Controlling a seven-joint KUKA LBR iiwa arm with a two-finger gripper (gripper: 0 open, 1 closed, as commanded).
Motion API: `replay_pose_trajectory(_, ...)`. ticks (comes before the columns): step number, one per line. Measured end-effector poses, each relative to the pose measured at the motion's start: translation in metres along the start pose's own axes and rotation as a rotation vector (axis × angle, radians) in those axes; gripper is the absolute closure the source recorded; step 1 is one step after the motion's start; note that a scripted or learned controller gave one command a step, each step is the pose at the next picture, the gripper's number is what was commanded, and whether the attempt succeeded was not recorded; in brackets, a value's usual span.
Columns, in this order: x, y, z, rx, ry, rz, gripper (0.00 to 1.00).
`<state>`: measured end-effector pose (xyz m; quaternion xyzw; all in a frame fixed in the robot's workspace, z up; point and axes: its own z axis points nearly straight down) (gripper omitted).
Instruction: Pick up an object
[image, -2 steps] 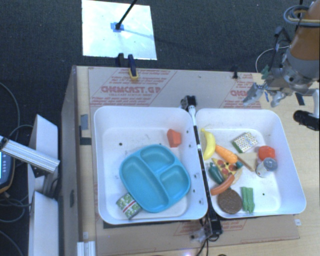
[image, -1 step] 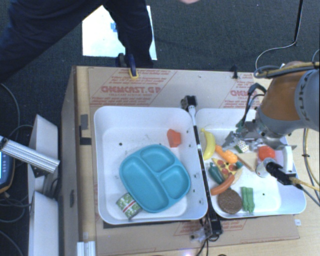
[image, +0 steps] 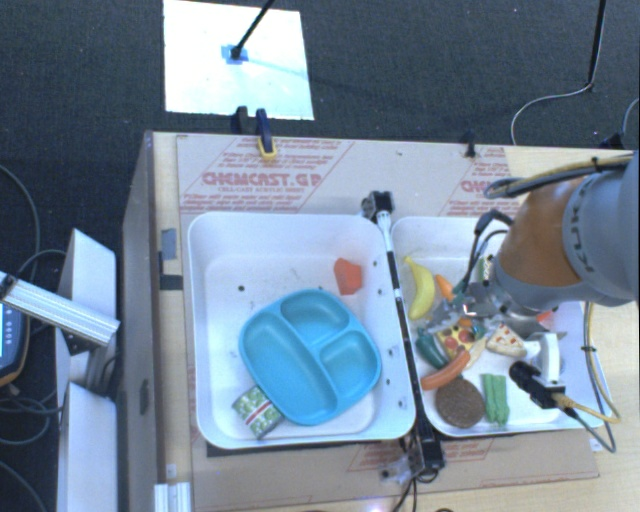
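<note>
Hovering gripper (image: 462, 322), small colourful toy foods (image: 452, 350)

bins (image: 215, 330): smooth white plastic, slight gloss. blue tray (image: 310, 355): glossy plastic. toy food (image: 422, 288): shiny plastic. bench sheet (image: 300, 175): matt, printed paper-like film. arm (image: 580, 235): matt grey shell.

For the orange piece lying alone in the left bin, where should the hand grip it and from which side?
Probably straight from above, closing across the middle of the orange piece. It lies by itself on the left bin floor, apart from the blue divided tray, but near the bin's right wall, so a sideways approach looks cramped.
</note>
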<state>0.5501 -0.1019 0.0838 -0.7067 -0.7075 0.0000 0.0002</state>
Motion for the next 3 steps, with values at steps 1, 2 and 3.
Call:
replay_pose_trajectory(1, 0.0, 0.001, -0.011, -0.003, 0.0, -0.001, 1.0)
replay_pose_trajectory(2, 0.058, 0.017, -0.136, -0.006, 0.0, -0.003, 1.0)
replay_pose_trajectory(3, 0.102, 0.041, -0.131, -0.002, 0.001, -0.004, 1.0)
